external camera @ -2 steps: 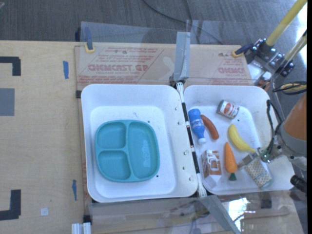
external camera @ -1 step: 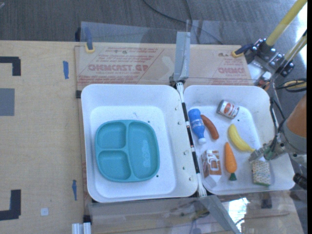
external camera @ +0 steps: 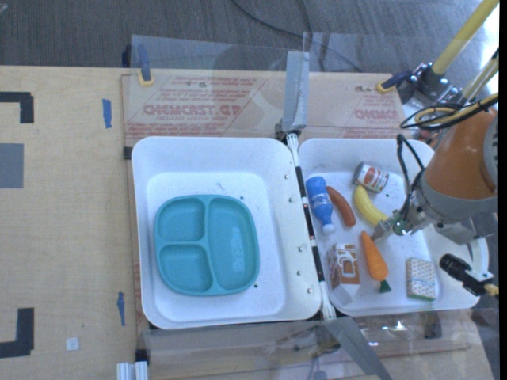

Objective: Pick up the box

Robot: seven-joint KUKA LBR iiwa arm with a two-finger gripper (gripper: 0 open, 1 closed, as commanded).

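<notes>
here, working from your left: the left bin (external camera: 150,165) on the table (external camera: 63,212) carries a teal divided plate (external camera: 207,245), lying flat near its middle. the right bin (external camera: 317,153) sits just beside the left bin, their rims touching along the centre seam. inside the right bin, nearest that seam, you have a blue bottle (external camera: 320,202) lying on its side, and just right of the bottle an orange-brown sausage (external camera: 341,206). below the bottle, toward the bin's front edge, lies the box (external camera: 344,264), a small brown-and-white carton lying flat, apart from the jaws. a carrot (external camera: 375,260) rests just right of the box. up from the carrot, a banana (external camera: 367,205) lies just beside the sausage, with a small can (external camera: 370,177) tipped over above it. a pale waffle-textured block (external camera: 421,278) sits right of the carrot, near the front right corner. the jaws (external camera: 394,227) hang low just right of the banana and above the carrot's top end; you can't tell from this angle how far apart they stand, and nothing shows between them.
</notes>
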